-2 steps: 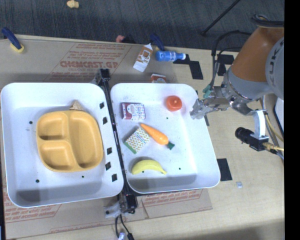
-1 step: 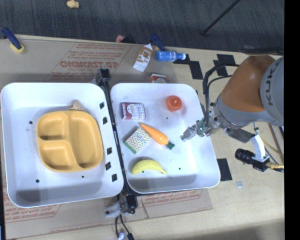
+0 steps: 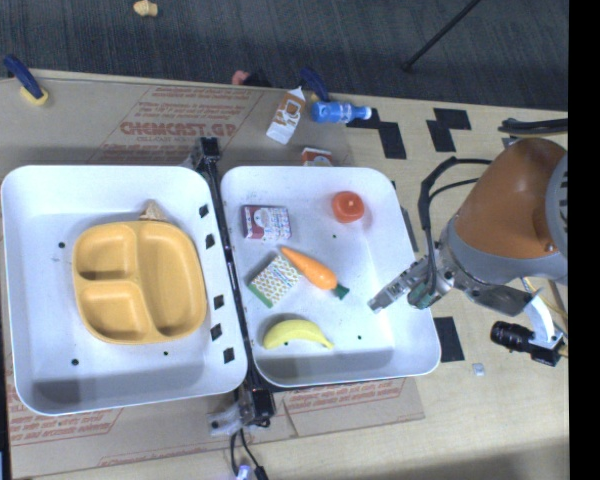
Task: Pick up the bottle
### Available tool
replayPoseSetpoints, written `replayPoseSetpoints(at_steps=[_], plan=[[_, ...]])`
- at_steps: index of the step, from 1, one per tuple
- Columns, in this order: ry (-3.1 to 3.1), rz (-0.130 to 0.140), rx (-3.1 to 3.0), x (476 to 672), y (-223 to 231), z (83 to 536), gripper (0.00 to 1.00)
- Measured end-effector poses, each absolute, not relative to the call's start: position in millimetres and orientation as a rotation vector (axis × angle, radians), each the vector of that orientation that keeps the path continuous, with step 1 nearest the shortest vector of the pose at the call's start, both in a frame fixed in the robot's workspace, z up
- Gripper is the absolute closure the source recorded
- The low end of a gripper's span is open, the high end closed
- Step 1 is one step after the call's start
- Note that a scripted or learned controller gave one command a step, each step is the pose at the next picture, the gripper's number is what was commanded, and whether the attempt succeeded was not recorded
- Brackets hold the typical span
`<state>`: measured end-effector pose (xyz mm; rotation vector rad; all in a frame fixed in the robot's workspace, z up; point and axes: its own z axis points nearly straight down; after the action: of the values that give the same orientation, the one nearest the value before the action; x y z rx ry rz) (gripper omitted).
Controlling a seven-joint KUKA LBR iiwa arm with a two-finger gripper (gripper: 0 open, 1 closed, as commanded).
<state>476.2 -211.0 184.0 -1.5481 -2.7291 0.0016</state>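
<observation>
End effector (image 3: 395, 293) over right bin (image 3: 405, 193) edge, finger state unclear, bottle (image 3: 337, 113) outside on bench.

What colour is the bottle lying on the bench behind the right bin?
Blue, with a lighter cap end; the bottle shows in the camera view.

Two bins (image 3: 20, 268), one tray (image 3: 138, 281), one carrot (image 3: 310, 268), one banana (image 3: 295, 335).

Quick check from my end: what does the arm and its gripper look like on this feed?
The arm is rounded, orange on top with a grey band beneath. Black cables loop beside it. The gripper is small, metallic grey and dark.
</observation>
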Motion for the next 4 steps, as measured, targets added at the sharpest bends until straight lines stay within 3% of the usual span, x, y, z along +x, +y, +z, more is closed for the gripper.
replayPoseSetpoints(at_steps=[1, 2, 3, 4], plan=[[-2.727, 0.001, -1.549, 475.8, -155, 121, 1.00], [-2.624, 0.001, -1.728, 476.9, -183, 232, 1.00], [-2.809, 0.001, -1.400, 476.2, -211, 197, 1.00], [-2.935, 0.000, -1.111, 476.5, -124, 173, 1.00]])
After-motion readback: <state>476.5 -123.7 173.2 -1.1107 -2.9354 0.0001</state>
